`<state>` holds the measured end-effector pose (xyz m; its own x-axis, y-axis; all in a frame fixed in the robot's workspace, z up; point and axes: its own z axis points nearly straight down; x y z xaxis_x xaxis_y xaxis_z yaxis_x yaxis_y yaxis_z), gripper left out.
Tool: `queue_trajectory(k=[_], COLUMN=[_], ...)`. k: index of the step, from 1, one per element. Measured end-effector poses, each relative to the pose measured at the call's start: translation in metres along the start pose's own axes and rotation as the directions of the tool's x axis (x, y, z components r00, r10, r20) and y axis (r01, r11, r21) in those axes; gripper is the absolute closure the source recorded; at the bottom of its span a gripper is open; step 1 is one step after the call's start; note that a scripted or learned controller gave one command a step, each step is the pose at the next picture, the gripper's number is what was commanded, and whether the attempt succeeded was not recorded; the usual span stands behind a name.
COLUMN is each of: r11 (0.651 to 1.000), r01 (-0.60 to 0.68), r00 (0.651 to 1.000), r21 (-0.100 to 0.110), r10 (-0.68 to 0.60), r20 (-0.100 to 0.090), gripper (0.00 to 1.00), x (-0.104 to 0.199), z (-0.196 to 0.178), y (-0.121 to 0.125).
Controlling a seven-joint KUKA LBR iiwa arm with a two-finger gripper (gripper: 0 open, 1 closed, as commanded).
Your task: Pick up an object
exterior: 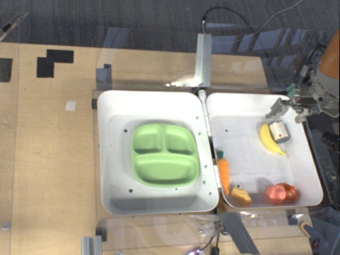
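My gripper [288,112] hangs over the far right part of the right bin [249,116], with the grey arm and its orange band [330,62] coming in from the right edge. Its two fingers stand apart, open, with nothing between them. Just below them a yellow banana [270,142] lies on the bin floor. A small white and grey cylinder [279,131] rests against the banana's upper side. An orange carrot [223,174] lies along the bin's left wall. A small orange-yellow piece [240,196] and a red fruit [280,193] sit near the front wall.
The left bin [114,142] holds a green divided plate [164,154] at its middle. A metal post [204,57] rises behind the divider between the bins. Black cables [249,20] run across the dark floor at the back. Wooden bench surface lies to the left.
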<state>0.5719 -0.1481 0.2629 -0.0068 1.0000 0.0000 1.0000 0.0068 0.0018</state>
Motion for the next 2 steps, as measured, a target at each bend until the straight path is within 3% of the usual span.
queue_trajectory(k=[1, 2], r11=[1.0, 1.0], r01=[0.023, 0.024], r00=[1.0, 1.0], r21=[-0.002, -0.003], r10=[-0.023, -0.024], r20=[0.001, -0.001], gripper=[0.0, 1.0], x=[-0.0231, -0.0219], z=[0.1656, 0.1575], y=[-0.0164, -0.0144])
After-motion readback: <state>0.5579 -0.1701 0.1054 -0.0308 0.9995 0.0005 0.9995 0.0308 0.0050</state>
